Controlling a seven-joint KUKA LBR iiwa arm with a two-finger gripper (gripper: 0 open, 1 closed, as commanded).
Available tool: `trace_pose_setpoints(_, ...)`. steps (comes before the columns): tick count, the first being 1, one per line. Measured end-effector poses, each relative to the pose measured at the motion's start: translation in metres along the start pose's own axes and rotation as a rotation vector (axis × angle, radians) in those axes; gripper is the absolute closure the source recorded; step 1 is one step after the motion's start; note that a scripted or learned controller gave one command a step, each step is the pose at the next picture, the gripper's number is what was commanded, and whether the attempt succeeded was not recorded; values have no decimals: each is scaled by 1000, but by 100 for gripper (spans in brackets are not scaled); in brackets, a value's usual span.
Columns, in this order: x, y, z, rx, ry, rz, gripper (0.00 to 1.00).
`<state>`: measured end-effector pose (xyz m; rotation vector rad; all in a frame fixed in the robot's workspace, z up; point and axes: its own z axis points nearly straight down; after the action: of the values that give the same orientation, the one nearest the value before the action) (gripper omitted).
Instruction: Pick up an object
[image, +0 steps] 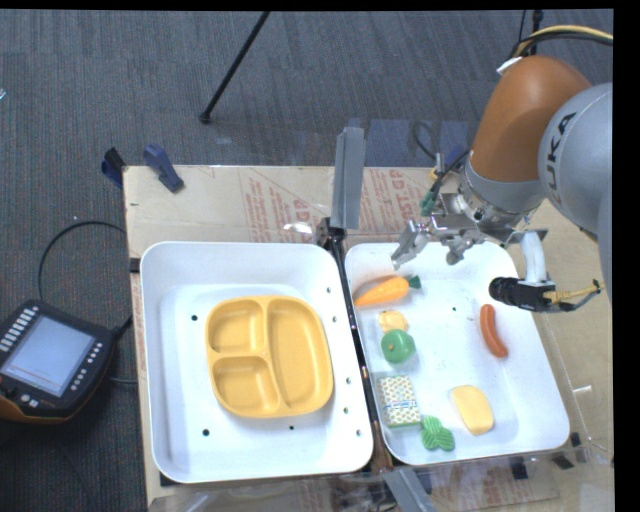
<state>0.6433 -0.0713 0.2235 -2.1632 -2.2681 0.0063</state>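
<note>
My gripper (432, 250) hangs over the far end of the right bin (545, 385), its two fingers spread apart with nothing between them. An orange carrot (383, 291) lies just below and left of the fingertips, apart from them. Further down the bin's left side sit a small yellow item (393, 321), a green round fruit (398, 346), a patterned box (400, 401) and a green leafy piece (436, 433). A red sausage (493, 330) lies on the right and a yellow wedge (472, 409) near the front.
The left bin (165, 400) holds a yellow divided plate (269, 356). A grey upright post (348, 185) stands between the bins at the back. A handheld pendant (45, 355) rests off the bench to the left.
</note>
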Motion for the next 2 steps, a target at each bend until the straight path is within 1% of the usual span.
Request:
trace_pose_setpoints(1,-10,1,138,-4,-1,-104,0)
trace_pose_setpoints(2,-18,-79,138,-3,-1,-272,0)
